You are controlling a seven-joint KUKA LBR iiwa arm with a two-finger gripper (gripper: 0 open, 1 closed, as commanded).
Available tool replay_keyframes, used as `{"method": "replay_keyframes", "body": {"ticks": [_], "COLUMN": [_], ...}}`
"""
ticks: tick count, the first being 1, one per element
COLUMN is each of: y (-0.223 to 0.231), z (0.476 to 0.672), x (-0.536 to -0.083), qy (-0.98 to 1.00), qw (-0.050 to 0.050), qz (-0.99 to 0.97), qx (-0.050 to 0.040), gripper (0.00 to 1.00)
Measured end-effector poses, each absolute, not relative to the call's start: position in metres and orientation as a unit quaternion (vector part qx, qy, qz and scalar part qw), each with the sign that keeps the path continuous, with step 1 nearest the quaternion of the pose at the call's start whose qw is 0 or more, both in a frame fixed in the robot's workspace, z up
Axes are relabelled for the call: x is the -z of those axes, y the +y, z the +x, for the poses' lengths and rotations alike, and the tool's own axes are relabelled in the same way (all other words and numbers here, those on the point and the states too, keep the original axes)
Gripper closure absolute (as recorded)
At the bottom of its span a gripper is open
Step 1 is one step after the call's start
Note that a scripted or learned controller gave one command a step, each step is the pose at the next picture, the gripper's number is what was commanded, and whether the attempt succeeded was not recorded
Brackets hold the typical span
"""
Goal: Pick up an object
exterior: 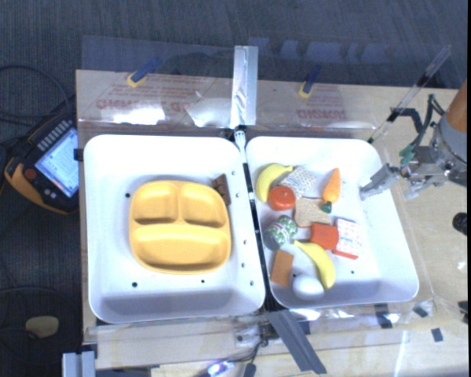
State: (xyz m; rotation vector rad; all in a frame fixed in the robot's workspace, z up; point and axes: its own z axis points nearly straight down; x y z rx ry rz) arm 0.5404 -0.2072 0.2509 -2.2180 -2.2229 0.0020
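The right bin (392, 265) holds a heap of toy food: a banana (266, 180), a red tomato (282, 198), a carrot (331, 184), a tan cracker (306, 210), a red block (324, 236), a second banana (321, 262), a green-white ball (282, 230), an orange block (282, 267) and a white egg (307, 285). My gripper (374, 184) hangs over that bin's upper right edge, to the right of the carrot and apart from every item.
In the left bin (102, 273) lies a yellow divided tray (180, 226), with a small brown piece (220, 185) at its upper right corner. A handheld pendant (51, 167) and cables lie left of the bench.
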Motion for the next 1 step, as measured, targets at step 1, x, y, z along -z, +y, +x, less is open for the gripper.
{"method": "replay_keyframes", "body": {"ticks": [1], "y": [-0.182], "z": [0.5156], "x": [-0.1147], "qy": [-0.758], "qw": [-0.001], "qz": [-0.653], "qx": [0.0016], "gripper": [0.0]}}
